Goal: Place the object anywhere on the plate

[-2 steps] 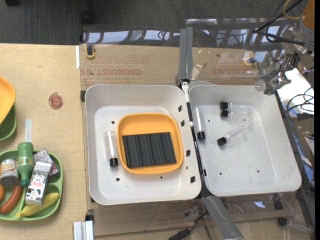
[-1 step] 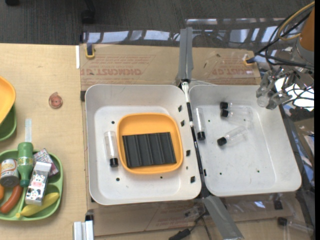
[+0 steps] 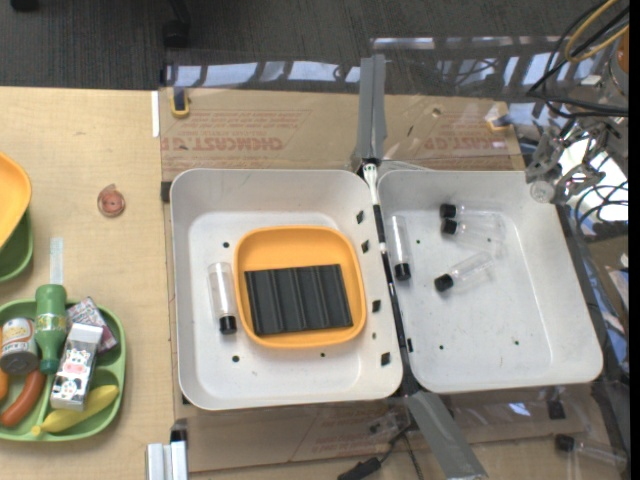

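Note:
An orange plate point(image 3: 296, 238) lies in the middle of the left bin point(image 3: 205, 373). A black ribbed slab point(image 3: 300, 299) rests flat on the plate and covers most of its floor. Just left of the plate, a clear vial with a black cap point(image 3: 221, 295) lies on the bin floor, cap toward the front. In the right bin point(image 3: 525, 358) lie several more clear vials with black caps: one along the left wall point(image 3: 399, 249), one near the middle point(image 3: 464, 271), and two close together at the back point(image 3: 468, 221).
On the wooden bench to the left stands a green tray of toy food point(image 3: 60, 373), with a yellow bowl point(image 3: 10, 203) behind it. Cables and metal framing point(image 3: 585, 98) crowd the upper right. Cardboard point(image 3: 270, 133) lies under the bins.

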`<state>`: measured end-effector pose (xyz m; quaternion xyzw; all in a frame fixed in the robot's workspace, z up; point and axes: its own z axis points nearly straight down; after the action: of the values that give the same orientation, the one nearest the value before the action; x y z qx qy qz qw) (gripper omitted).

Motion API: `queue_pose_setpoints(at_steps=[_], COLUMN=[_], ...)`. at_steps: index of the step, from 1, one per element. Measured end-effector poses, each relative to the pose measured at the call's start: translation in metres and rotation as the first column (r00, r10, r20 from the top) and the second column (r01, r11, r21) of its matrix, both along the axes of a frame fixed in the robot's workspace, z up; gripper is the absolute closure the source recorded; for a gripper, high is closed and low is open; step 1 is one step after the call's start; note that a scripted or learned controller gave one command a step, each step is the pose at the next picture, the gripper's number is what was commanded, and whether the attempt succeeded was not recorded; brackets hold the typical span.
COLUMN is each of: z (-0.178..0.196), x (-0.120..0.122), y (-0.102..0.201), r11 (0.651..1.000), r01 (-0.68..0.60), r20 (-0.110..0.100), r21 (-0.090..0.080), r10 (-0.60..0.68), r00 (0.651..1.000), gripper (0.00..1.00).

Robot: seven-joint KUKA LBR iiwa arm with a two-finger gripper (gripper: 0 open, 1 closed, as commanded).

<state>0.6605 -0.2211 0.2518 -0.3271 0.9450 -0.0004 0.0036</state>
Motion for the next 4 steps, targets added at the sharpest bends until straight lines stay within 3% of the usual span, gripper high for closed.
queue_pose_setpoints(at_steps=[1,2,3,4], z=[0.027,0.047,0.081,0.100], x=[0.000,0.000,0.000,0.000], y=[0.000,0.000,0.000,0.000], r11=[0.994,0.950,0.861,0.724], r01=[-0.114,-0.313,-0.508,-0.690], r20=[0.001,-0.001,-0.001,-0.001], r21=[-0.001,0.000,-0.001,-0.001], r10=[0.114,0.313,0.508,0.690], r00=[0.994,0.950,0.861,0.724], gripper=[1.00,1.00,1.00,1.00])
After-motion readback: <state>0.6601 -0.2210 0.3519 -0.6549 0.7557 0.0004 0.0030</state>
